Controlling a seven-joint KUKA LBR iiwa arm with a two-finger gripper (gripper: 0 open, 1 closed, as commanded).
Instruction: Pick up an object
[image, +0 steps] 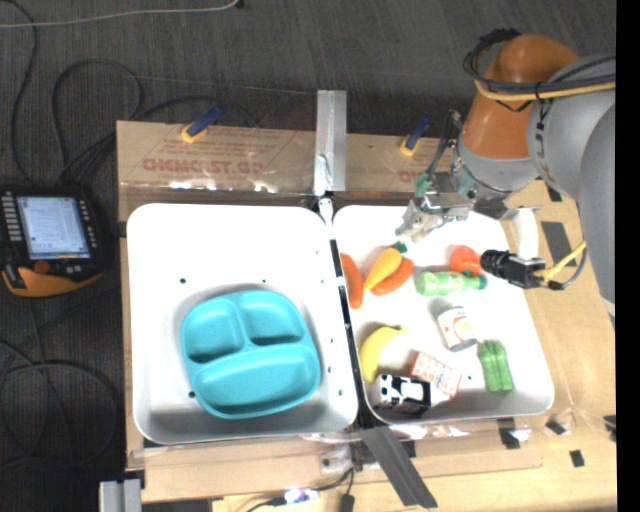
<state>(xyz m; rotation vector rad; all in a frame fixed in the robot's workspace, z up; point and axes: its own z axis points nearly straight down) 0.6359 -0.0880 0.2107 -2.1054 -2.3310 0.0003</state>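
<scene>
Glossy, seemingly plastic blue tray (250, 352)

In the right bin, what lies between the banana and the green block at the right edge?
In the camera view, a small white bottle lies between the banana and the green block, with a pink-and-white carton just below that line.

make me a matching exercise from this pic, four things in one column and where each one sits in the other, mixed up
Things:
1. blue divided plate
2. banana
3. black and white carton
4. gripper

Places:
A. right bin, near front edge
B. above the right bin's far side
C. left bin
D. right bin, just right of the divider, behind the carton

Pairs: 1-C, 2-D, 3-A, 4-B
</scene>
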